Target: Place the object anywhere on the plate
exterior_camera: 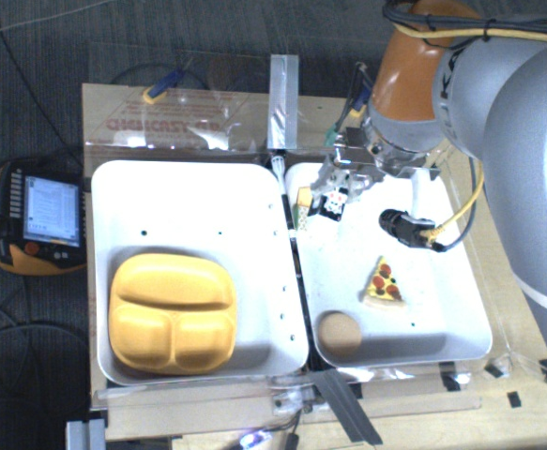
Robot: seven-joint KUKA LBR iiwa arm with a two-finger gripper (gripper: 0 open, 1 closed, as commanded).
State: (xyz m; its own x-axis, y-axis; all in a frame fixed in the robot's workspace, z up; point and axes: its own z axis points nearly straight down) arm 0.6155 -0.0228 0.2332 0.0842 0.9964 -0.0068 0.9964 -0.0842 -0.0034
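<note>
While its exact make is too small to read, a small black-and-white block (334,206), judged to be the object in question, sits at the far left corner of the right-hand shallow white bin (442,345). It lies directly under the grey arm's two-finger gripper (337,187). Whether the fingers are open or closed on it cannot be told from this angle.

The block looks light and rigid. It is probably hard plastic and a little slick, so a pinch across its two flattest sides seems the safest hold.

A small pale-yellow piece (303,198) lies just beside it, against the bin's left wall, near enough to be nudged or caught by mistake. Nearer the camera in the same bin are a toy pizza slice with red toppings (384,282) and a round brown disc (339,329), both well apart from the block. A black cylinder on a yellow cable (400,223) hangs from the arm over the bin.

The target, a yellow sectioned plastic plate (172,309), sits in the near half of the left-hand white bin (179,195). The raised rims where the bins meet (294,251) are what the carry must clear.

On the desk (99,101) beyond lies a clear plastic sheet (189,120). An orange-and-black handheld control pendant (43,216) rests off its left edge.
</note>
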